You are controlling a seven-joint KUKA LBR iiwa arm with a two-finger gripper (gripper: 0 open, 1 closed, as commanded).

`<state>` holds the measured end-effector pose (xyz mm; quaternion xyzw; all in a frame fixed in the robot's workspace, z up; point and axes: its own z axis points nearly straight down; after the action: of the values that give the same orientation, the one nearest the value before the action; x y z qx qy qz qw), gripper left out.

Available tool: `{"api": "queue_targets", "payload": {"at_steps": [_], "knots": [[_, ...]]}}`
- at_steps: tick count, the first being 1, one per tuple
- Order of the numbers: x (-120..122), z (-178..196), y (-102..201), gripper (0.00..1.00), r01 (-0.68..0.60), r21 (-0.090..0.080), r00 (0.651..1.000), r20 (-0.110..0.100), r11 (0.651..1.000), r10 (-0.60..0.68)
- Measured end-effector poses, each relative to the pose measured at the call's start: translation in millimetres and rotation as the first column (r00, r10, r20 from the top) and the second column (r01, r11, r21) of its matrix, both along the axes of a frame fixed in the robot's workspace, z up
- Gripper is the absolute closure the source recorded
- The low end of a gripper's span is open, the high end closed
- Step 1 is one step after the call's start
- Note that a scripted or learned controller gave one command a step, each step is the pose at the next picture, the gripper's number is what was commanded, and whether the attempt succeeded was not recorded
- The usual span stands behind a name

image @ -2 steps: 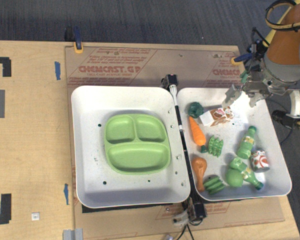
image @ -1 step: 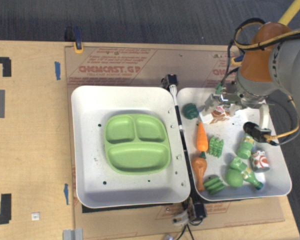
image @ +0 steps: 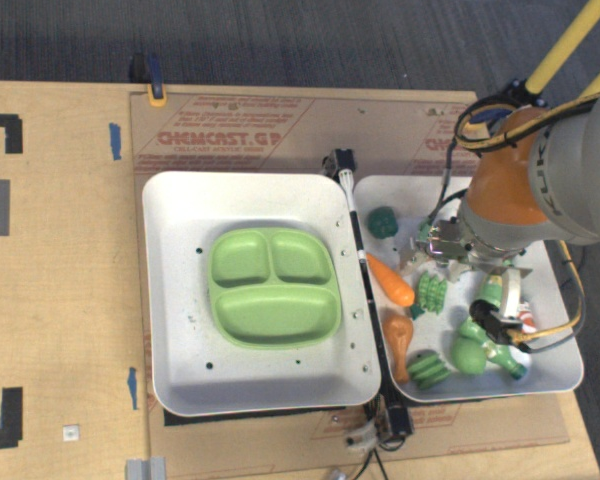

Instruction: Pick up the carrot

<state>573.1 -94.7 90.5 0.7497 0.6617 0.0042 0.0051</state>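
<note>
Orange carrot (image: 391, 281) lying loose at the right bin's (image: 565, 373) left edge, not yet lifted; gripper (image: 435, 245) close beside, grip state impossible to tell.

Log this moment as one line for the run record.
task: pick up carrot | orange tapered carrot: lying in right white bin, near left wall, not held | arm: over right bin | green divided plate: left bin

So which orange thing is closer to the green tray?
The carrot, the upper orange piece by the right bin's left wall. The other orange toy lies below it, slightly farther from the green tray.
</note>
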Motion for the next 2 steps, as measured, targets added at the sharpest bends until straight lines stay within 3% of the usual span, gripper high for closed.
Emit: {"api": "queue_targets", "payload": {"at_steps": [1, 2], "knots": [[-38.4, 98.3, 77.7, 0.0, -0.034, 0.005, 0.999, -0.004, 0.999, 0.034], [-40.9, 93.7, 74.0, 0.0, -0.028, 0.002, 1.0, -0.014, 1.0, 0.028]]}}
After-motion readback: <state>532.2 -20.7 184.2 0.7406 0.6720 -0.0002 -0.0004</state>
